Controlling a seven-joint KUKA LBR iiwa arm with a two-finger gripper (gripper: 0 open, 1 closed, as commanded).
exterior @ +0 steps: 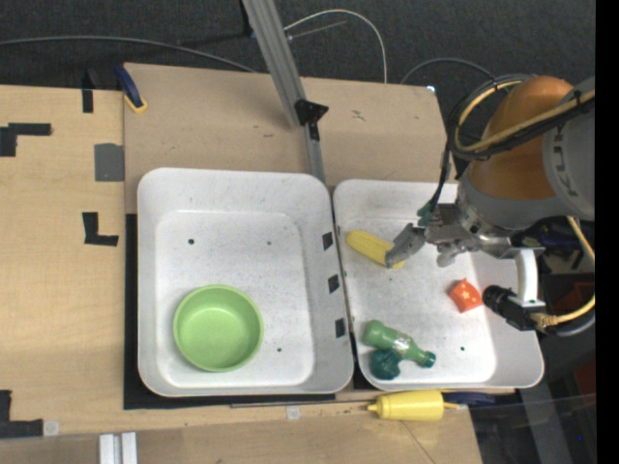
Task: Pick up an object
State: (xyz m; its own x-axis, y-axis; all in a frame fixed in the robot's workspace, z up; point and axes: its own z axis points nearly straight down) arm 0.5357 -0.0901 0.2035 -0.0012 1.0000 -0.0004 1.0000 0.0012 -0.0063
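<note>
Over the right bin point(513, 361) the grey arm point(571, 167) comes in from the right side, with its orange band point(517, 153) up high. It bends down and to the left, so the hand point(400, 249) points at the middle of that bin. The hand sits low, close to the bin floor. Its dark tip touches the right end of the corn point(368, 246), a small yellow piece lying flat and tilted in the upper left part of the right bin. I cannot tell if the hand grips the corn or just rests on it.

An orange block point(465, 296) lies to the right of the hand, a little lower, well apart from it. A green bottle point(397, 341) lies on its side near the front edge of the right bin, below the hand. A dark green lump point(385, 363) sits just beside the bottle.

A green bowl point(219, 327) stands in the left bin point(232, 187), near its front left corner. A yellow bottle point(410, 406) lies on the table point(213, 114) just outside the front of the right bin.
</note>
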